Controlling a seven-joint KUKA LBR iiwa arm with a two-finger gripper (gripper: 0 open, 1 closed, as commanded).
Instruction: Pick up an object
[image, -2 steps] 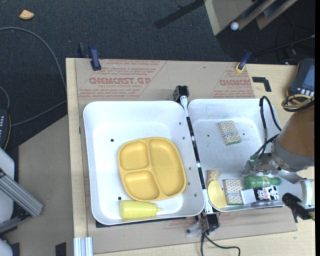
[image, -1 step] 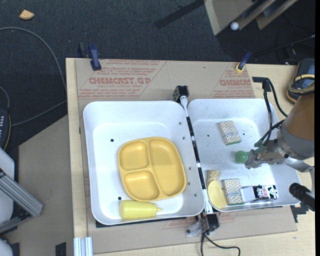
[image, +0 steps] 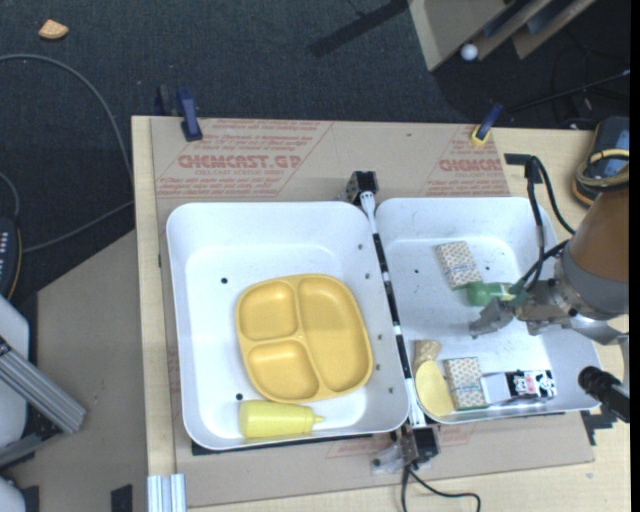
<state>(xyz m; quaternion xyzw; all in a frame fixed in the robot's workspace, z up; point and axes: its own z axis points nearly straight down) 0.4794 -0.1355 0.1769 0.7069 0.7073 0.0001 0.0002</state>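
Note:
My gripper (image: 492, 318) hangs low over the middle of the right bin (image: 520, 225), reaching in from the right. A small green object (image: 483, 293) lies just above and left of the gripper tip, close to it or touching it. A patterned packet (image: 457, 263) rests further back in the same bin. Near the front wall lie a second patterned packet (image: 466, 381), a yellow banana-like piece (image: 431, 386), a small white block (image: 496, 386) and a black-and-white item (image: 531, 383).
The left bin (image: 200, 240) holds a yellow divided plate (image: 303, 336) and a yellow bottle-shaped object (image: 277, 419) by its front wall. The arm's orange band (image: 610, 240) overhangs the right bin's right edge. Cables (image: 535, 195) run along that side.

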